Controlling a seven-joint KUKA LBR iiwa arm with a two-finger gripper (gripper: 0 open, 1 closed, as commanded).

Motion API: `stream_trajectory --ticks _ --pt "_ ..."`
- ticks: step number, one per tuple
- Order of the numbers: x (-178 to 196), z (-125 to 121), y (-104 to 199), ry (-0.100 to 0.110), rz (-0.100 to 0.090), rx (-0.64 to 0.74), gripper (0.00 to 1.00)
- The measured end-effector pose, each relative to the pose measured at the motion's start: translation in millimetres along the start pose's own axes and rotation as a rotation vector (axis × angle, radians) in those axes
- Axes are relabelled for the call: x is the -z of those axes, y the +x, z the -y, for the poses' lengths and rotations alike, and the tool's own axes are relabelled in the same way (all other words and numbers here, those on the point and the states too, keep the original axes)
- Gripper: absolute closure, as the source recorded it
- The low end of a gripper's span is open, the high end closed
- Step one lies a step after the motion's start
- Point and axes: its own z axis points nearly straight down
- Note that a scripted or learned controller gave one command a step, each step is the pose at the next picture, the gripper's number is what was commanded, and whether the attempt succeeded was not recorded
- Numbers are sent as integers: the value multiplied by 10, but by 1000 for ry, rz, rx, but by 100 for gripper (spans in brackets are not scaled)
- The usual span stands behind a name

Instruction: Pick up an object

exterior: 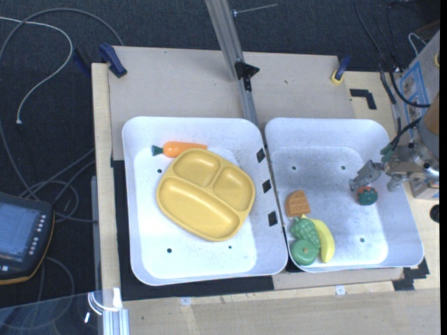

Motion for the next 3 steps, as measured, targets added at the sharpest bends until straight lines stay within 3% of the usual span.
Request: stream_trajectory --ticks 1,3 --pt "0 0 -1 0 0 0 0" --pt "-1010 72 -21 7 -2 -2 0"
